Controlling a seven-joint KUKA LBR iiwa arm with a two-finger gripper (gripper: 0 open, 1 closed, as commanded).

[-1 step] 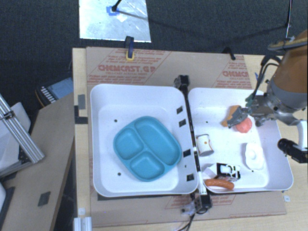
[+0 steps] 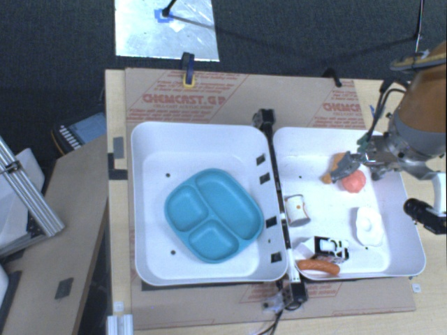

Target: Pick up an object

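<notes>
1. Dark carpet surrounds the tabletop [image 2: 209, 89], which is covered by printed board and carries two shallow white bins side by side.
2. Camera view, left bin [image 2: 150, 159]: one teal divided plate [image 2: 213, 215], three compartments, lying flat and apart from the walls.
3. Camera view, right bin [image 2: 398, 257]: I count six small things, one of each. An orange piece [image 2: 336, 166] and a pink-red lump [image 2: 354, 181] sit close together near the far side; a small cup-like piece [image 2: 296, 208] stands near the divider; a white egg-like toy [image 2: 368, 227] lies toward the right; a black-and-white item [image 2: 330, 246] and an orange sausage [image 2: 318, 265] lie at the near edge.
4. The end effector [image 2: 356, 160] hangs right over the orange piece and pink-red lump; whether it is wide, narrow or holding anything I cannot tell.
5. Judgement: the pink-red lump looks light, rounded and perhaps smooth, so it may slip; a grip across its middle seems safest.
</notes>
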